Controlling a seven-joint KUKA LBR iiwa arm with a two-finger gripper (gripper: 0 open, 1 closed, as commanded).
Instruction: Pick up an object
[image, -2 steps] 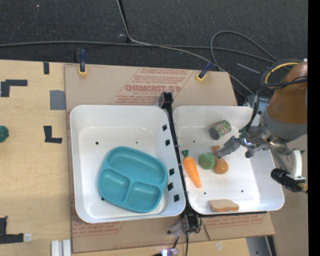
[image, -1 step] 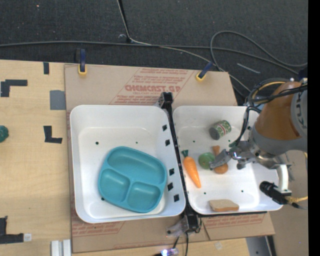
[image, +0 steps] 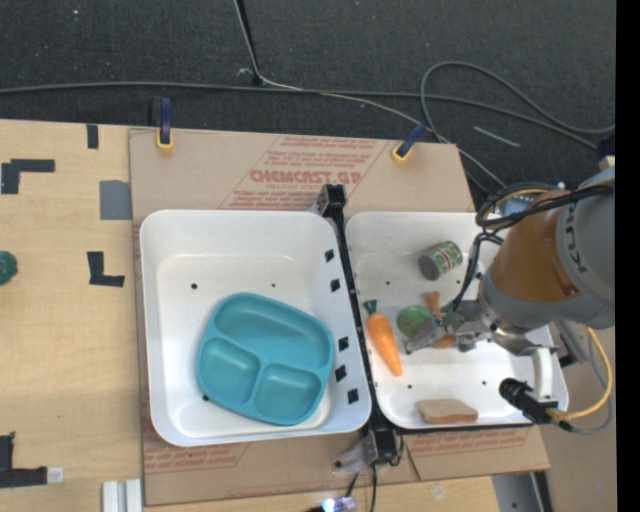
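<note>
Two shallow white bins sit side by side on the table (image: 60, 330), resting on a sheet of brown cardboard (image: 300, 175) clamped at its far edge. The left bin (image: 165, 235) carries a teal divided plate (image: 264, 358) with three compartments, lying flat toward the near side. The right bin (image: 400, 230) holds several small things: a small can (image: 440, 260) on its side near the far wall, a toy carrot (image: 384, 343) lying close to the divider between the bins with its tip toward the near side, a green rounded object (image: 413, 320) just beside the carrot's thick end, a small orange piece (image: 432, 301) just above that green object, and a flat tan piece like a slice of bread (image: 447, 410) by the near wall. The grey arm with its orange band (image: 535, 265) reaches in from the right over the right bin. Its hand (image: 432, 332) is low in the bin, with the dark fingers (image: 420, 340) pointing left at the green object and seeming to touch its right side. Whether the hand is clenched on it or released cannot be told from this angle. The carrot lies just left of the fingertips, apart from them. Black cables (image: 300, 85) trail across the dark floor beyond the table.
</note>
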